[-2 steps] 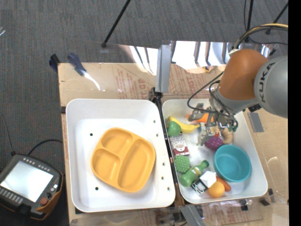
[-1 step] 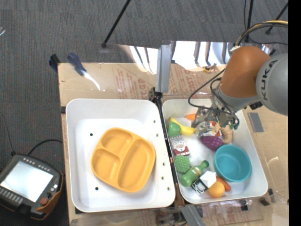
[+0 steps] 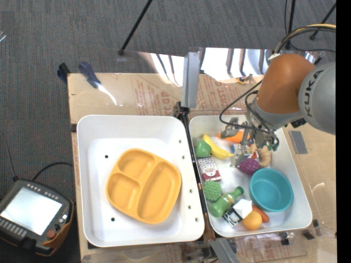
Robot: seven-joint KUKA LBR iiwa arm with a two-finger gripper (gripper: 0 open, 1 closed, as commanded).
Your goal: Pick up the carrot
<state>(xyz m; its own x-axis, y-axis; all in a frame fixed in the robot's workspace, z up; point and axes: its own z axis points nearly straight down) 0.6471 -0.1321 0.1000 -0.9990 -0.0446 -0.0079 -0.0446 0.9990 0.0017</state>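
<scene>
Since the nearest end of the right bin [image 3: 305,208] is the crowded one, I start there: an orange fruit [image 3: 252,221] sits against the front wall, beside a green bottle [image 3: 225,203] and just below a blue bowl [image 3: 270,189]. In the left bin [image 3: 82,147] a yellow divided plate [image 3: 144,186] lies alone. Further back come a purple bunch of grapes [image 3: 248,165], a small printed carton [image 3: 209,170] and a banana [image 3: 217,148].

Beyond the banana, near the far wall, lies the carrot [image 3: 232,137], orange, roughly crosswise to the bin, with its right end running under my wrist. My fingers [image 3: 250,142] hang just to its right, above the grapes. Cables and brackets hide them, so I cannot tell how far apart they stand or whether anything is between them.

I judge the carrot a light, hollow plastic toy: stiff, smooth and tapered, so likely to squirt out of a pinch near the tip. I would take it across the thick middle, square to its length, keeping off the banana close by.
</scene>
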